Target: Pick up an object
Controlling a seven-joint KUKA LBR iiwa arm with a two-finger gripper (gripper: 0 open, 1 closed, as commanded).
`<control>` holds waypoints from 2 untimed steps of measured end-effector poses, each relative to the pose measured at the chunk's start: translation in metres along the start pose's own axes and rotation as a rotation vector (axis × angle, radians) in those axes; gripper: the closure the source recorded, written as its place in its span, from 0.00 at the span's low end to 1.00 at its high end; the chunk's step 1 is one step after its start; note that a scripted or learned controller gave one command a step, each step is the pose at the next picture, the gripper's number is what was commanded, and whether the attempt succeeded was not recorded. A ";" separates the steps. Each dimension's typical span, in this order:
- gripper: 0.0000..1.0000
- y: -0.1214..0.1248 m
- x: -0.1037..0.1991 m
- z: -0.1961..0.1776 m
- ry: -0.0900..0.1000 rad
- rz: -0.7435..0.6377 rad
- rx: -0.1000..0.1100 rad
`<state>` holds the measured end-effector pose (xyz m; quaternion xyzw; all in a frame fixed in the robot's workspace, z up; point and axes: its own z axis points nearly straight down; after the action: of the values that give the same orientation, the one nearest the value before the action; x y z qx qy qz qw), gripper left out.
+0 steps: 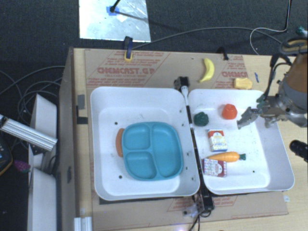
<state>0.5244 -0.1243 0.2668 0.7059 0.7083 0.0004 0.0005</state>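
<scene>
The right bin (276, 170) holds a dark green lump (201, 119), an orange-red round piece (229, 111), a small white carton (217, 140), a toy carrot (225, 157) and a red-and-white box (214, 167). My gripper (253, 122) hangs over the right bin's upper right part, to the right of the orange-red piece and apart from it. Its fingers are open, and nothing sits between them.
In the left bin (103, 109) lie a blue divided plate (152, 150) and an orange sausage-like piece (118, 142) tucked at its left edge. A banana (208, 70) and a yellow block (243, 83) rest on the bench behind the bins. A cable runs at the upper right.
</scene>
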 end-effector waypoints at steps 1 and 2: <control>0.00 0.037 0.016 0.134 0.001 0.001 0.004; 0.00 0.116 -0.006 0.183 0.000 0.000 0.001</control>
<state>0.6411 -0.1304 0.0838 0.7058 0.7084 0.0001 0.0004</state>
